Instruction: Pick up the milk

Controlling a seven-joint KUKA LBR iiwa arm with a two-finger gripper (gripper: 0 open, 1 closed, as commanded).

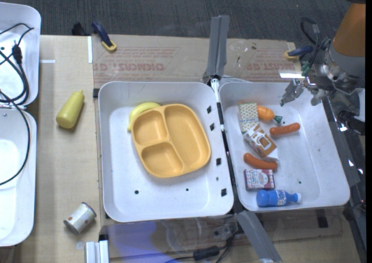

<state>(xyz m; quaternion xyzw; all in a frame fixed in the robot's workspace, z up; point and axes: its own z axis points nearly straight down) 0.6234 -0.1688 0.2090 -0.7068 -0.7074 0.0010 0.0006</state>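
**binwatcher:** Where's the milk (260, 140) sitting? A small carton with a brown and white print can be seen lying tilted near the middle of the right bin (325, 157).

**armlurker:** Yep, that's it. It's pretty boxed in: a checkered packet (247, 111) is touching its upper end, a carrot (266, 114) is just beyond that, one sausage (285, 130) is lying to its right and another sausage (260, 162) is right below it. Further down, a small red box (259, 179) and a blue bottle (278, 198) are found near the front wall.

**binwatcher:** And the end effector (303, 89)?

**armlurker:** It's seen over the bin's back right corner, well apart from the milk, nothing pinched. Whether it's spread or pressed together can't be told. In the left bin (116, 157), a yellow divided plate (170, 139) is parked over a banana (142, 109).
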